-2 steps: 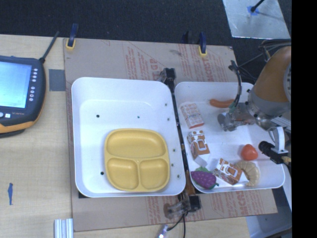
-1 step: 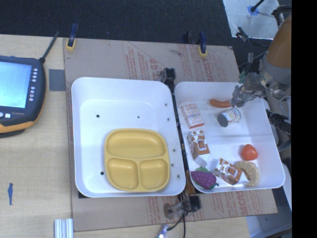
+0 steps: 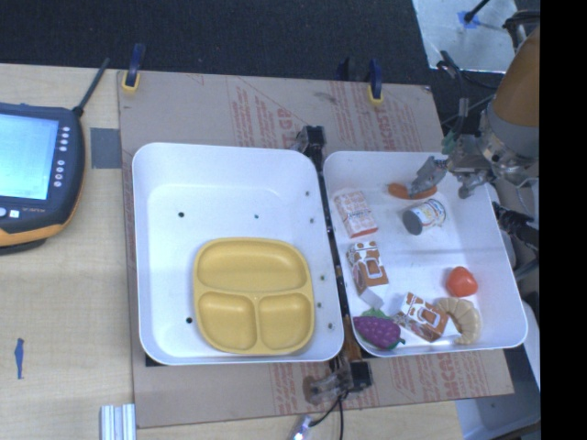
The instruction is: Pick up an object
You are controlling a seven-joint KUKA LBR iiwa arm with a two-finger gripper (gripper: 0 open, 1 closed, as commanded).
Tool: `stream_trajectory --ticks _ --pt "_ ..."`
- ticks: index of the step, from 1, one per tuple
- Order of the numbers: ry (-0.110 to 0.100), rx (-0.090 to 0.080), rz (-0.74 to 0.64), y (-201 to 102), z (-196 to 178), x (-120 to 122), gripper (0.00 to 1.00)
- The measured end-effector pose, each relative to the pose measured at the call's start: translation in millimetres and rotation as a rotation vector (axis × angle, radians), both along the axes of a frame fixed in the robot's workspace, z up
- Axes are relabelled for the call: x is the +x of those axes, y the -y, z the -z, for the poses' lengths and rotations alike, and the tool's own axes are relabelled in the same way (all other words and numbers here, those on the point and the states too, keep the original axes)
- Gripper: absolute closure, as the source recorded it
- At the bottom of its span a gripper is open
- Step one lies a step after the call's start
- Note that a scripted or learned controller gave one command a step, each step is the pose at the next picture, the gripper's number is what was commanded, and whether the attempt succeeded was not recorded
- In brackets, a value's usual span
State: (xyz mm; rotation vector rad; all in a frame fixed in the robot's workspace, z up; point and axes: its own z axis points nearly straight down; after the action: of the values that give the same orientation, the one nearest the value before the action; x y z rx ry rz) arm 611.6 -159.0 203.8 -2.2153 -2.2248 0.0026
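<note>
The gripper (image 3: 447, 174), fingers spread and empty, hangs at the right bin's (image 3: 514, 273) far edge over an orange piece (image 3: 401, 191). Risk: fingers striking the rim, or nudging the nearby can (image 3: 425, 216).

Left bin (image 3: 156, 246): held one yellow divided tray (image 3: 254, 294), three compartments. Right bin (image 3: 509, 282): held two small cartons (image 3: 355, 213) near its left wall, a tipped can (image 3: 424, 216), an orange piece (image 3: 400, 191), a red tomato (image 3: 461, 281), a croissant (image 3: 465, 317), a snack packet (image 3: 424, 317) and purple grapes (image 3: 379, 330). Gripper (image 3: 449, 174): hung over the right bin's far edge, beside the orange piece. Pendant (image 3: 32, 172): lay on the bench, left.
</note>
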Motion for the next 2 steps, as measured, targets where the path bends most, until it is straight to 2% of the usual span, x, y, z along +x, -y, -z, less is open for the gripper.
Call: stream_trajectory --ticks 1,2 --pt "-0.003 0.000 -0.002 9.7 113.3 25.6 0.00" --pt "-0.001 0.000 0.000 3.2 111.7 44.5 0.00"
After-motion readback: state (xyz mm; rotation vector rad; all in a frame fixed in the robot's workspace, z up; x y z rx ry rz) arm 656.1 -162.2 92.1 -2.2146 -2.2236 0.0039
